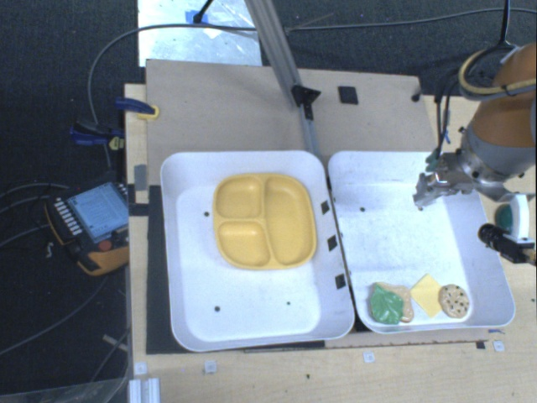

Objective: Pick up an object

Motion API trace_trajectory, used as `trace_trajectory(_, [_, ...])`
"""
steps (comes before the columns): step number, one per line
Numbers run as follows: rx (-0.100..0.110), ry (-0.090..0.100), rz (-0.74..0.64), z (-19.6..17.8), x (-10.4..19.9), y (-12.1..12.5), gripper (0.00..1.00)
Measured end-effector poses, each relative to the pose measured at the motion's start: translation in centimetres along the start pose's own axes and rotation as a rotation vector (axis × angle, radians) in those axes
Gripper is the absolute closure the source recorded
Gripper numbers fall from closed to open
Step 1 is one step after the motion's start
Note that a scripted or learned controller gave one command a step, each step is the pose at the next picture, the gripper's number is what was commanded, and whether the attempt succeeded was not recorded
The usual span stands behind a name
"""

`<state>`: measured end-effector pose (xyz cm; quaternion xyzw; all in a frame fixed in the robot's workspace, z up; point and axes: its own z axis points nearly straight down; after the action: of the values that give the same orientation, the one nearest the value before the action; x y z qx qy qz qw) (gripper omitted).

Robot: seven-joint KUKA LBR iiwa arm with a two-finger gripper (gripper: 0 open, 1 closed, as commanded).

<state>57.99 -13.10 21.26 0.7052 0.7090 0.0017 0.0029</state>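
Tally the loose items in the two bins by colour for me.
Yellow: 2, the divided plate in the left bin and the cheese slice in the right bin.
Green: 1, the lettuce leaf.
Tan: 2, the chip cookie and a piece under the lettuce.
Total: 5

Brown bench (252, 107), two white bins (189, 309) (394, 250) side by side, touching perhaps
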Motion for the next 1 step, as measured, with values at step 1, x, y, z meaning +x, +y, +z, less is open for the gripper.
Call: trace_trajectory(1, [0.004,0.001,0.000,-0.15,0.00,0.08,1.00])
